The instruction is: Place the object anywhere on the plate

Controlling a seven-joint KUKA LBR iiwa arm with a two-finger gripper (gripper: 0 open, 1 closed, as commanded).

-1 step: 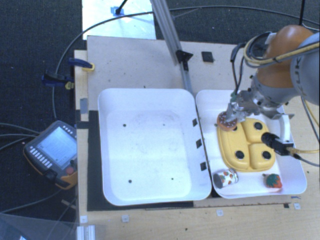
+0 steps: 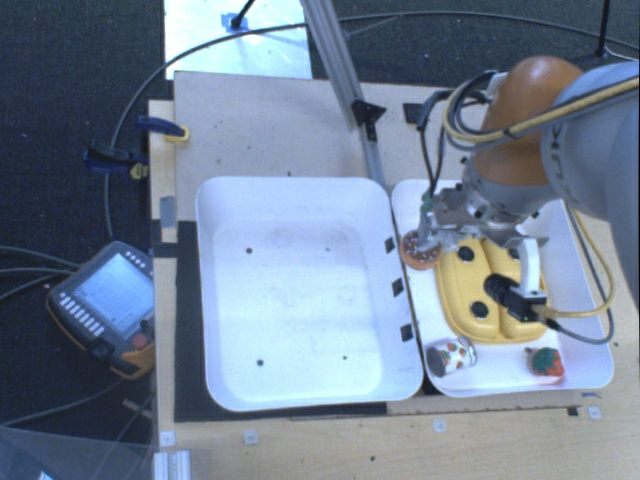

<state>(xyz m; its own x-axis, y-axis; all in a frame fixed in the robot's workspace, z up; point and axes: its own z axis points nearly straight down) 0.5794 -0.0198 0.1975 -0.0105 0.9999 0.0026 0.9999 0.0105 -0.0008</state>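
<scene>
**Donut at the pincer, plate just to its right**

Start at your left: the pendant (image 2: pixel 105 308) lies off the desk (image 2: pixel 260 128), and a blue clamp (image 2: pixel 150 128) grips the desk's left edge. None of that matters for this step. The left bin (image 2: pixel 300 288) sits bare-floored beside the right bin (image 2: pixel 590 363), their walls touching along the middle.

Now look at the seam. The donut (image 2: pixel 420 250), brown with pale frosting, sits at the right bin's left wall, just off the upper left corner of the plate (image 2: pixel 478 290). The pincer (image 2: pixel 432 230) is right over it, touching or nearly so. You cannot tell from this slant whether the fingers are spread or pressed together, nor whether the donut is between them, so do not count it as held.

The plate is yellow and takes up the middle of the right bin, with a dark part of the tool lying across its right half. Judged from this, the step in hand is the grasp or the first of the carry. To do it well, confirm the donut rises with the pincer before you travel. Then the move is short: shift right and a little toward the camera, and aim for the bare yellow on the plate's left half, away from the rim.

Further right, near the front wall, stand a small cup (image 2: pixel 450 356) and a strawberry (image 2: pixel 545 362). Keep your path clear of both.
</scene>
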